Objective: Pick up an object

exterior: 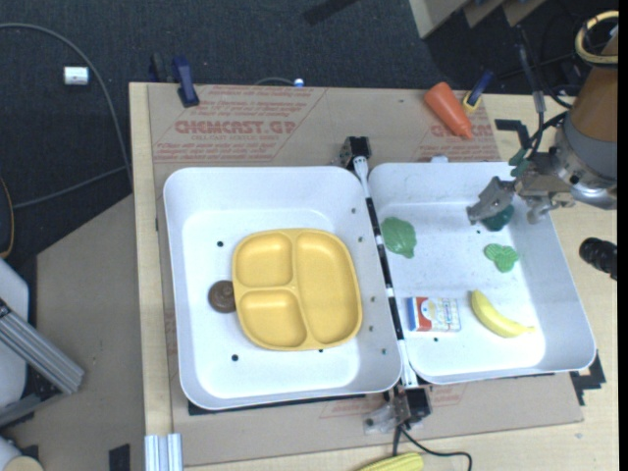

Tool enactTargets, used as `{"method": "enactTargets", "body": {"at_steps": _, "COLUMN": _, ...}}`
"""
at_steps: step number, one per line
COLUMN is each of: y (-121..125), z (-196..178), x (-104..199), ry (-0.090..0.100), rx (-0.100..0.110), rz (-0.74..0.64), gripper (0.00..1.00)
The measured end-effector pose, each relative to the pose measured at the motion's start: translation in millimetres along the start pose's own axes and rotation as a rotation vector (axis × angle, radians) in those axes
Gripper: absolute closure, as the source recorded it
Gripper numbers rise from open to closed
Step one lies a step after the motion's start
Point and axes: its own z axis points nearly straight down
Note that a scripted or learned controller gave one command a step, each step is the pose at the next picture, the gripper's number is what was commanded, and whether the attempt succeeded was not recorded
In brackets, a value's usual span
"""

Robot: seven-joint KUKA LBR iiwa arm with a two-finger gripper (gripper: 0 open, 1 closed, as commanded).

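Grey metal jaws (498,207), spread unclear, over the right white bin (559,351) near a lumpy green piece (501,257)

floor: dark carpet (88,18) | bench: brown board (235,121) | cable: white (59,57)

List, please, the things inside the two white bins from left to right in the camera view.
Brown round piece → yellow divided plate → green leafy piece → small white carton → banana.
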Motion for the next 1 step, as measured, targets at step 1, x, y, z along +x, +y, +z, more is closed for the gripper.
{"method": "enactTargets", "body": {"at_steps": 1, "y": -61.9, "z": 115.1, "x": -40.8, "ry": 0.000, "rx": 0.002, "rz": 0.002, "gripper": 0.00}}
